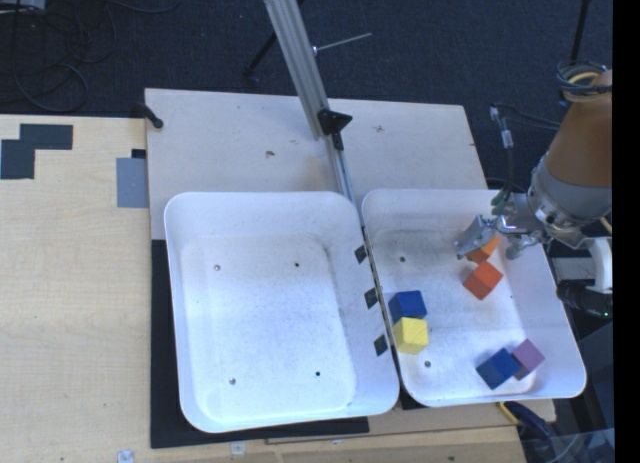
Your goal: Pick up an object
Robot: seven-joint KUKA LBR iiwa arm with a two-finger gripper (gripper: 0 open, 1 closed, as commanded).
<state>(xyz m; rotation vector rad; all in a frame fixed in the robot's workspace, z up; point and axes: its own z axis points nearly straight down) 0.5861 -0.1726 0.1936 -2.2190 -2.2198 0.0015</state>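
Hovering low in the right bin [560,376], claw [487,242] seemingly closing on a small orange block [487,248], another orange cube [483,279] lying just below, lifting not yet done.

Robotics lab; aluminium rail [300,56], floor cables [60,71], white bins [200,213].

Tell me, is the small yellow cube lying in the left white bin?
No, the small yellow cube lies in the right white bin, just below a small blue cube near the divider.
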